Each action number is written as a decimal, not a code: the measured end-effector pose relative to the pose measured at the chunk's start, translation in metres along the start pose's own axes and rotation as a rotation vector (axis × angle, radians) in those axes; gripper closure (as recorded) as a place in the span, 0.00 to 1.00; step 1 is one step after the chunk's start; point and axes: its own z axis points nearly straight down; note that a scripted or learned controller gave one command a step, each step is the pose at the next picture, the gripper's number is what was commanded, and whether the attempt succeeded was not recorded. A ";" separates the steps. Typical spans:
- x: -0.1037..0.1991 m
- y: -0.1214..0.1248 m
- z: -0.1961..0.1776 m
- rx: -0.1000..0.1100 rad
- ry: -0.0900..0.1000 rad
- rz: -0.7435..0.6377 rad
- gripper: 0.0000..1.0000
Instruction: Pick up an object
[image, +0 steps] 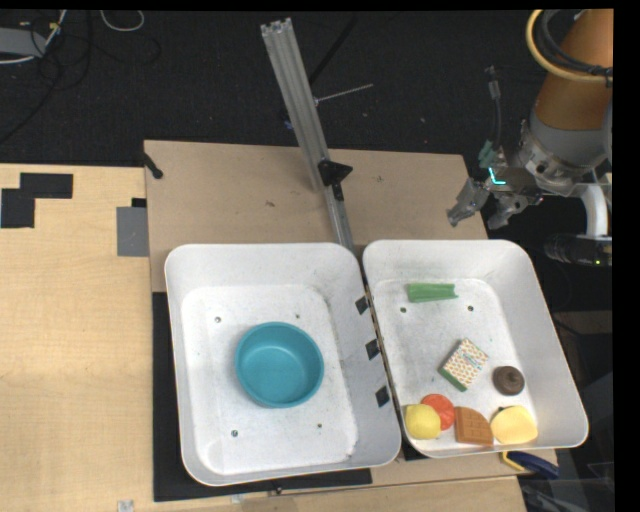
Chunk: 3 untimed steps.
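Several small items crowd the right bin (545, 300), so we favour the green block (431, 292), likely light and stiff, gripped across its narrow sides.

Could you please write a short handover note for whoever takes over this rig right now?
Pincer: raised above the bench, beyond the far edge of the right bin; nothing is visible between its fingers, and whether they are open or shut cannot be told.
Left bin: a teal bowl sits near its middle.
Right bin: a green stick at the far end, a patterned green block mid-bin, a brown ring beside it, and along the near edge a yellow piece, a red piece, a tan piece and a second yellow piece.
Done: nothing picked.
Left: choose an object, descend, grasp, lift.
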 end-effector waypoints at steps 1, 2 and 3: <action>0.000 0.000 0.000 0.000 0.000 0.000 0.00; 0.010 0.000 0.056 0.004 0.000 0.000 0.00; 0.019 -0.003 0.104 0.004 0.000 0.001 0.00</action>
